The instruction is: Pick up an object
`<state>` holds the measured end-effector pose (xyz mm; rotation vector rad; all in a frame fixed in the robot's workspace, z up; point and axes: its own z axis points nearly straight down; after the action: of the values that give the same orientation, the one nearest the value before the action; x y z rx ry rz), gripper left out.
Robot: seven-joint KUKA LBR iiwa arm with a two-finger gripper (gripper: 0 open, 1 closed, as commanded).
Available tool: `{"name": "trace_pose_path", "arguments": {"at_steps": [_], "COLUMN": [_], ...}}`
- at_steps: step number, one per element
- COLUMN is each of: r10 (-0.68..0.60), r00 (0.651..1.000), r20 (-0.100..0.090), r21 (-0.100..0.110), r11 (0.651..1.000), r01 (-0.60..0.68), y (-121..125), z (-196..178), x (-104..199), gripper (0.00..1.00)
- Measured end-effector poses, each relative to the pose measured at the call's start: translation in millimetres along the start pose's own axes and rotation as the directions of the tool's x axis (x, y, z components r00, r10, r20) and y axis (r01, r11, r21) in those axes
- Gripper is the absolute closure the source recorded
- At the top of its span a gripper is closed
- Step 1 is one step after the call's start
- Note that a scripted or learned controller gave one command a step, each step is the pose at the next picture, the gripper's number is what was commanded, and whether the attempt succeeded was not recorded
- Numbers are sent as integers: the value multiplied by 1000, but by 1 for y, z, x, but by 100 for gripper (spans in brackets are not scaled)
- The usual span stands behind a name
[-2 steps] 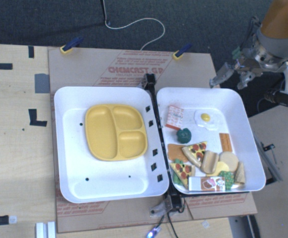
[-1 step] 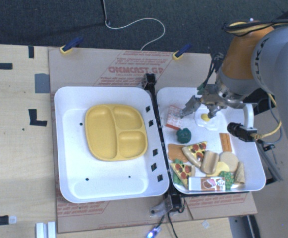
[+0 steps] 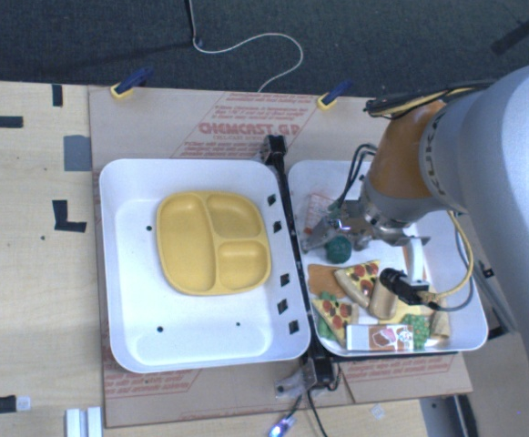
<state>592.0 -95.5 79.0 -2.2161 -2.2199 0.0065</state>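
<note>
My gripper [image 3: 333,232] is low in the right bin [image 3: 464,335], near its left wall, with the grey arm and its orange band reaching in from the right. A small dark green round object [image 3: 339,248] lies right under the gripper's tip, touching it or nearly so; whether it sits between the fingers I cannot tell. Just in front lie a pizza slice toy [image 3: 359,280] and a second pizza slice [image 3: 333,311]. A flat printed card [image 3: 390,338] rests at the bin's front edge.
In the left bin [image 3: 127,335] lies a yellow divided plate [image 3: 214,242], with bare white floor around it. A black divider rail [image 3: 287,244] runs between the two bins. Cardboard [image 3: 246,126] underlies both bins.
</note>
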Motion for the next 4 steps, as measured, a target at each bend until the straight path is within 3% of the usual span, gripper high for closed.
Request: {"name": "trace_pose_path", "arguments": {"at_steps": [1, 2, 4], "r10": [1, 1, 1], "r00": [1000, 1000, 1000], "r20": [1, 1, 2], "r21": [-8, -8, -12], "r11": [1000, 1000, 1000], "r01": [-1, -1, -1], "y": [3, 3, -102], "z": [-16, -16, -6], "x": [-1, -1, 2], "gripper": [100, 0, 0]}}
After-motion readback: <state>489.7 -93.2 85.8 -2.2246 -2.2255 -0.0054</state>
